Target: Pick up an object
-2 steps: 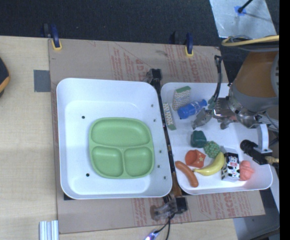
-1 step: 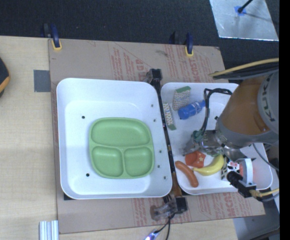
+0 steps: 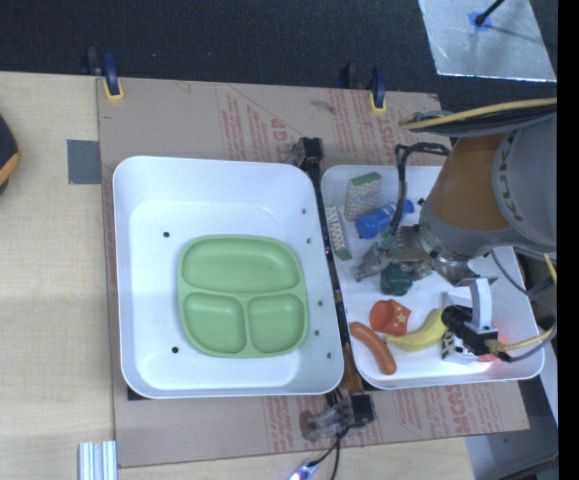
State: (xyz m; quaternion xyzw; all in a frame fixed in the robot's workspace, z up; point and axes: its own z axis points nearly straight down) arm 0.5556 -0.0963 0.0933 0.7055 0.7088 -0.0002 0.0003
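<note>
Gripper (image 3: 381,261) low in right bin (image 3: 529,368), over dark green toy (image 3: 397,279); grasp state unclear. Next: close, lift.

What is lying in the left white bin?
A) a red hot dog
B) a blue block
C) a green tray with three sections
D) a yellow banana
C: the green tray with three sections lies flat in the left bin, while the banana and hot dog lie in the right bin.
</note>
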